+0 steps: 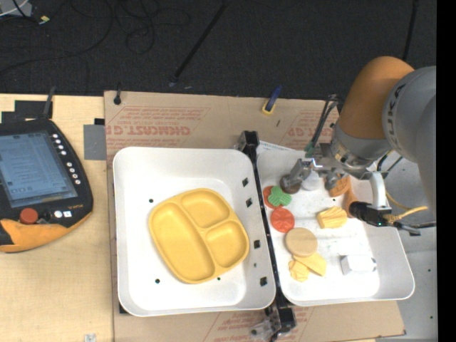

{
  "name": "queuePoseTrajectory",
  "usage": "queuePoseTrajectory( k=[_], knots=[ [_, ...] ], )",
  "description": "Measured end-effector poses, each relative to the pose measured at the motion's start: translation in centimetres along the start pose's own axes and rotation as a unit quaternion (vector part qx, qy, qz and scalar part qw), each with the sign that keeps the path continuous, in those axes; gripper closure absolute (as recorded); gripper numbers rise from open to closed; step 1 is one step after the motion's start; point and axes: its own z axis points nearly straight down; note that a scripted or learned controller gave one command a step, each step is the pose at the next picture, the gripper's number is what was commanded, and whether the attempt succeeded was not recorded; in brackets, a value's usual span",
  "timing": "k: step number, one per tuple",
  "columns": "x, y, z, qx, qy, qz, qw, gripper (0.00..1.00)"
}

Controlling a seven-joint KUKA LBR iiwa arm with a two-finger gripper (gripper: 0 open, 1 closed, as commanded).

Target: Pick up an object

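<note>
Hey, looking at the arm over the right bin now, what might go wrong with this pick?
The small items in the right white bin lie crowded: the red round disc, tan round disc and yellow wedge pieces touch or nearly touch, so a grab may catch two or nudge neighbours. The gripper also sits near the bins' dividing wall, where a finger might strike the rim.

Yellow divided plate (198,234) sits in the left bin (135,169). Gripper (313,180) hangs over the right bin (388,258), toward 12 o'clock, with an orange piece (340,185) at one finger and red disc (282,220), tan disc (301,241) at 7.
</note>
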Motion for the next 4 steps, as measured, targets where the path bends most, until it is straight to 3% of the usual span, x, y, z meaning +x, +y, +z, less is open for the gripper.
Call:
queuePoseTrajectory(
  k=[1, 2, 3, 4],
  knots=[
    [0.7, 0.1, 6.0, -0.003, 0.000, 0.000, 1.0000, 0.00],
    [0.7, 0.4, 5.9, -0.005, 0.000, 0.001, 1.0000, 0.00],
    [0.5, 0.5, 4.7, -0.008, 0.000, 0.003, 1.0000, 1.00],
    [0.8, 1.3, -1.2, -0.005, -0.001, 0.001, 1.0000, 1.00]
  ],
)
